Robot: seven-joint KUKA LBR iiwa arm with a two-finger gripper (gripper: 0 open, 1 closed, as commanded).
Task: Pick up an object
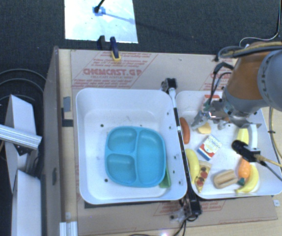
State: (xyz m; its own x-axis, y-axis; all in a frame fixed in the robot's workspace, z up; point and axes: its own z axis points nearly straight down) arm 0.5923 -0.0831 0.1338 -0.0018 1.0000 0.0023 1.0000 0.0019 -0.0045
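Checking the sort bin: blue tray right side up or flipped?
Right side up. The blue tray lies flat in the left bin with its divided compartments facing up, their ridges visible between them.

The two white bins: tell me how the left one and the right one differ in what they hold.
The left bin holds a blue divided tray with something green at its corner; the right bin holds many small toy foods, among them a banana, a hot dog and a small carton. The gripper reaches into the right bin, not the left bin. Both are shallow, white and sit side by side.
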